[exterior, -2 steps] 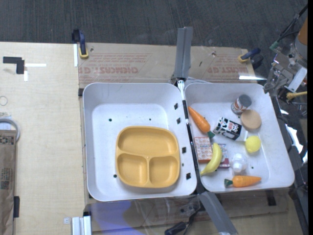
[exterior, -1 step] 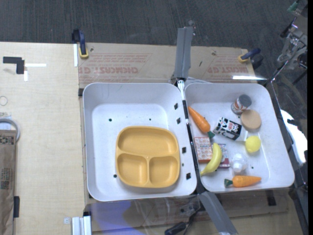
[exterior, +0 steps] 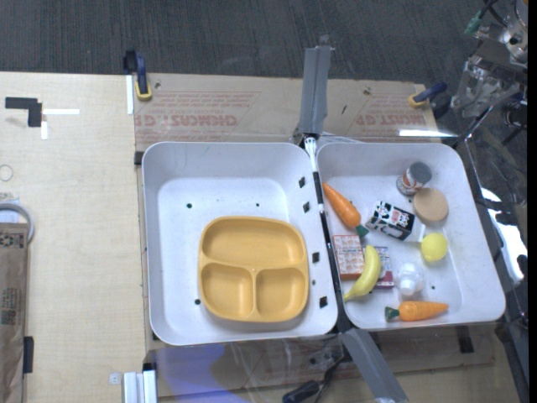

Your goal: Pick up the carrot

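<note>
From the overhead camera I see the two white bins side by side: the left bin (exterior: 168,250) holds a yellow divided plate (exterior: 253,269), and the right bin (exterior: 470,225) holds the clutter I have to work through. There are two carrots here. One carrot (exterior: 341,206) lies slanted near the bin's left wall, close to the divider, its green end pointing down toward a small red packet (exterior: 347,248). The second carrot (exterior: 417,311) lies almost level along the bin's near edge, with free space round most of it. Between them sit a banana (exterior: 366,274), a black-and-white carton (exterior: 393,220), a lemon (exterior: 434,248) and a tan round piece (exterior: 430,205). My arm (exterior: 495,49) sits at the far upper right, well apart from the bin, and whether my gripper is apart or together I cannot tell. I judge the approach has not begun: next I must swing over the right bin, choose a carrot, probably the near-edge one, and line up across its narrow width before descending
</note>
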Controlling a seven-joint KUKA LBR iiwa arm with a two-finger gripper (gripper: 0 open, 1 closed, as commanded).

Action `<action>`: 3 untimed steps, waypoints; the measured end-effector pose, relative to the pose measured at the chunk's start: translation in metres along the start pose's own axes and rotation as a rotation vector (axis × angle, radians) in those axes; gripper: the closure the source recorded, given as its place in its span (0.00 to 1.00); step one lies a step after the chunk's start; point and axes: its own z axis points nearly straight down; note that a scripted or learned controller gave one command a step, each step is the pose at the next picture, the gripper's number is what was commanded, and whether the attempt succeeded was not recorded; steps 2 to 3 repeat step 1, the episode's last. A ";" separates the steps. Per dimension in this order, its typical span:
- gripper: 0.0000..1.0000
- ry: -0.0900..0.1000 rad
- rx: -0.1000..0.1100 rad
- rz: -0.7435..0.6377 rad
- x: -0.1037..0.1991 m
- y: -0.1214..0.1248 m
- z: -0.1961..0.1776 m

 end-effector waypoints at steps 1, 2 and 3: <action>1.00 -0.001 0.002 0.000 0.000 0.000 -0.008; 1.00 -0.001 0.002 0.000 0.000 0.000 -0.008; 1.00 -0.001 0.002 0.000 0.000 0.000 -0.008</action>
